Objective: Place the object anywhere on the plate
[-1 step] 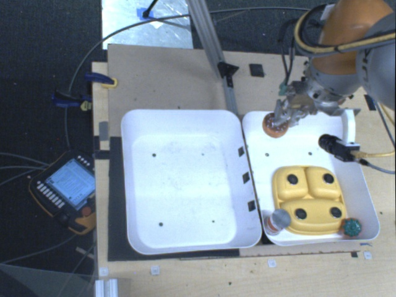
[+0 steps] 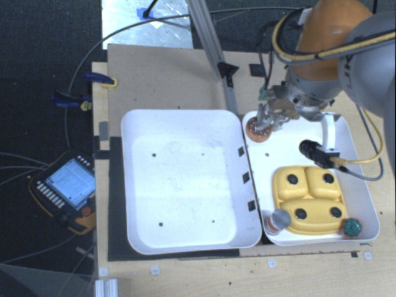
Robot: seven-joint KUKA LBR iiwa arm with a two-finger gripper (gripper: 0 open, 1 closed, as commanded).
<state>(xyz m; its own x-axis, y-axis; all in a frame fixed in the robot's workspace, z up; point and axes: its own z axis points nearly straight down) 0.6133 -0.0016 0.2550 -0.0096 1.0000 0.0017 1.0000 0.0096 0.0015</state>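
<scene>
gripper (image 2: 267, 117) hovering over the right bin's (image 2: 359, 144) far-left corner, finger spread unclear (cannot tell) | brown round object (image 2: 258, 130) lying just below it on the bin floor | yellow sectioned plate (image 2: 309, 200) well apart | risk: closing on the rim and missing, or dropping it mid-carry

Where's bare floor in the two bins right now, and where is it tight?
The left bin offers bare white floor wall to wall. In the right bin, the yellow plate fills the near half, flanked by a grey-capped piece and a green ball. Only a strip between the plate and the gripper, above a brown disc, is bare.
</scene>
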